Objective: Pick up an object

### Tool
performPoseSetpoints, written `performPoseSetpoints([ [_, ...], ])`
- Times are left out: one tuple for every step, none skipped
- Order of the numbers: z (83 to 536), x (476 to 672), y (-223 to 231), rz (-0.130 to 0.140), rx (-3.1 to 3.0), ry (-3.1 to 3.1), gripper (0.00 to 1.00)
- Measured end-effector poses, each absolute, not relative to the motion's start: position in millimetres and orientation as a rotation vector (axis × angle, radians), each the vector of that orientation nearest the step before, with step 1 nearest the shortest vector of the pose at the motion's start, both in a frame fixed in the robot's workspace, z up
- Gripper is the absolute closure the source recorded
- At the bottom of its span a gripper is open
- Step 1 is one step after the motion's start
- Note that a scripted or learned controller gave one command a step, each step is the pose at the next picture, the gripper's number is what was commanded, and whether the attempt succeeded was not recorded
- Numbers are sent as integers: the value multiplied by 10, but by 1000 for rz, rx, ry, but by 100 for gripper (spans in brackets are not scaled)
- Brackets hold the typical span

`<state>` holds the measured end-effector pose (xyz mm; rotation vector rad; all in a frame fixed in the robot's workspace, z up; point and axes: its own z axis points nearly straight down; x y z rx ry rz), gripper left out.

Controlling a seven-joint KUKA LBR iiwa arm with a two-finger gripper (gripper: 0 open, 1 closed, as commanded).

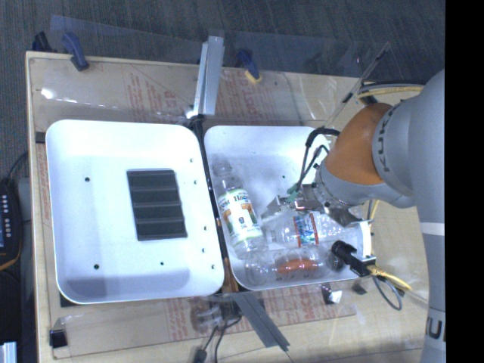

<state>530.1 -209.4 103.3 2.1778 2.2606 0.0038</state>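
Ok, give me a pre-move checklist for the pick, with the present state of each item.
1. Objects present in the right bin: ok, several clear bottles lie there, among them the bottle with the green label and the bottle with the red and blue label.
2. End effector over the right bin: ok, it is among the bottles.
3. Object between its grasping parts: cannot tell, the wrist hides them.
4. Target free of neighbours: not ok, the bottles lie crowded together.
5. Left bin contents: ok, one dark ridged block lies alone, apart from the arm.
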Motion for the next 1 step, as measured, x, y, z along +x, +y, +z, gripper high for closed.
performPoseSetpoints([
  [1264, 5324, -2110, 0, 2156, 2287, 0],
])
